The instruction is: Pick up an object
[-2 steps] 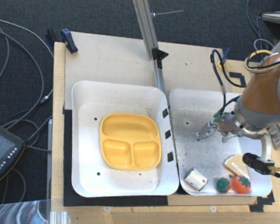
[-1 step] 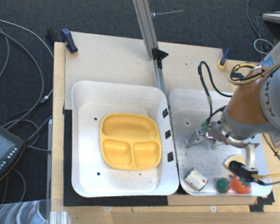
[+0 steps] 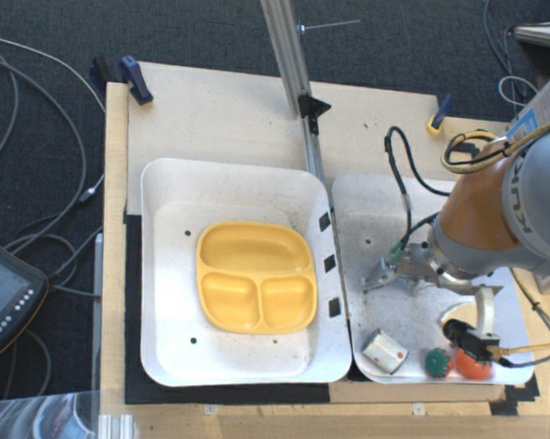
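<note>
- Where the frame's left half lies, the left white bin (image 3: pixel 160 253) sits on the worktop (image 3: pixel 226 117) and holds a yellow divided tray (image 3: pixel 256 276) near its middle.
- Right of it, touching along the inner edge, the right white bin (image 3: pixel 360 210) carries a small white box (image 3: pixel 385 351) at its lower edge.
- Just right of the box lie a green-topped red toy (image 3: pixel 439 362) and an orange-red ball (image 3: pixel 473 366), close together.
- Above them, the grey arm (image 3: pixel 500 220) reaches in from the right; its pincer (image 3: pixel 384 273) points left over the bin floor, and whether it is apart or together cannot be told.
</note>
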